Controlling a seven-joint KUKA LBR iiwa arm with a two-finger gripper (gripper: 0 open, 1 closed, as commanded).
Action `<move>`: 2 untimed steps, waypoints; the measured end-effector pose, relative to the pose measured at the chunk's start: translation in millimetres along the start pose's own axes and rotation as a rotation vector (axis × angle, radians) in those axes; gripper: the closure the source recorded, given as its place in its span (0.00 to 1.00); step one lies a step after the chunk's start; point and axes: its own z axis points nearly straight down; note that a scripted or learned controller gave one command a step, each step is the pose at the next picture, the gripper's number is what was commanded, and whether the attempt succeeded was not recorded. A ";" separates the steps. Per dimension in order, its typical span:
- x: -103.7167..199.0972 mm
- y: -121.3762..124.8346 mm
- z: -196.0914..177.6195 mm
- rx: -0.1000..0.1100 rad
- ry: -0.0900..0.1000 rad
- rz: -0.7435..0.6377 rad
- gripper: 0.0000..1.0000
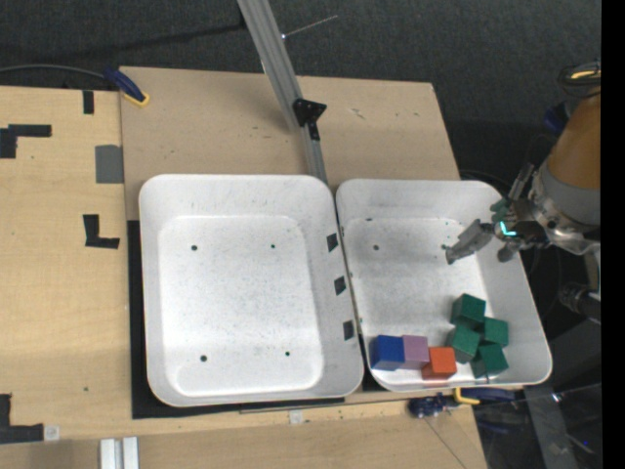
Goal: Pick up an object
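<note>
Blocks (467, 338) clustered in right bin's (410, 198) near corner: green, orange, purple, blue; gripper (485, 241) hangs above bin's right side, fingers spread, holding nothing; left bin (234, 189) beside; wood bench (59, 291), dark carpet (117, 18) beyond.

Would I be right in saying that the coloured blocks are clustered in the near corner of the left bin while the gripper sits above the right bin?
Not quite: the camera view shows the coloured blocks in the near corner of the right bin, not the left bin. The gripper does sit above the right bin.
</note>
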 end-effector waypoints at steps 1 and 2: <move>-0.1 0.8 -2.0 -0.004 -0.001 -0.001 0.00; 5.2 -7.1 58.3 0.002 0.000 0.000 0.00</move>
